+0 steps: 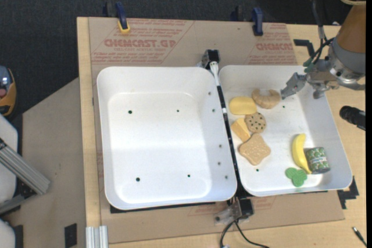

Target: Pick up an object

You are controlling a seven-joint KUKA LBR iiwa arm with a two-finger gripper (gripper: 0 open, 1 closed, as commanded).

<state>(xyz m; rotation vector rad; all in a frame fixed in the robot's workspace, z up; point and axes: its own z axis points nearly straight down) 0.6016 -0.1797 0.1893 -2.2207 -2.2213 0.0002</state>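
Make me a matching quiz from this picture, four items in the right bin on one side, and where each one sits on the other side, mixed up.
Items:
1. banana
2. cookie
3. toast slice
4. green can

Places:
A. touching the banana on its right
B. nearest the bin's front wall, beside the divider
C. just above the toast slice
D. between the toast slice and the green can

Pairs: 1-D, 2-C, 3-B, 4-A

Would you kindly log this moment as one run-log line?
arm: above right bin's far edge | gripper: holding nothing, near bread roll | banana: in right bin | left bin: white
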